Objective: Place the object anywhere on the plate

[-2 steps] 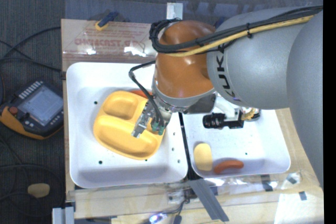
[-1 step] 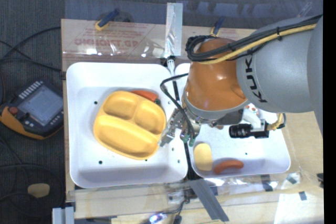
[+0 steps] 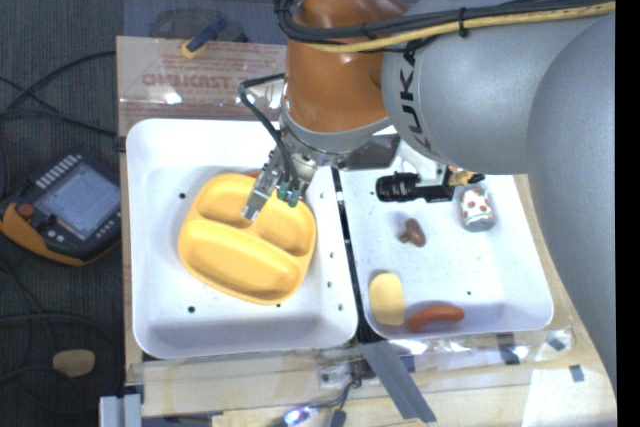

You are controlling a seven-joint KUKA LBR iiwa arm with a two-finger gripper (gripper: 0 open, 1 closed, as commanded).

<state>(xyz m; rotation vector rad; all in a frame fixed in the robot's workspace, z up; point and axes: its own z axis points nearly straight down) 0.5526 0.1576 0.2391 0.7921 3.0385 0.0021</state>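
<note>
A yellow plate (image 3: 245,250) with several shallow compartments lies tilted in the left white bin (image 3: 160,315). My gripper (image 3: 272,196) hangs over the plate's upper right part, just above its surface, under the orange wrist band. Something small and green (image 3: 291,192) shows at the gripper's tip; I cannot tell whether it is a held object. In the right bin (image 3: 520,300) lie a small brown lump (image 3: 411,233), a white cup with red spots (image 3: 477,207), a pale yellow rounded piece (image 3: 386,296) and a red sausage-shaped piece (image 3: 435,316).
The big grey arm covers the upper right of the view and the back of the right bin. A ridge (image 3: 343,255) divides the two bins. A pendant (image 3: 62,207) and cables lie on the floor at the left.
</note>
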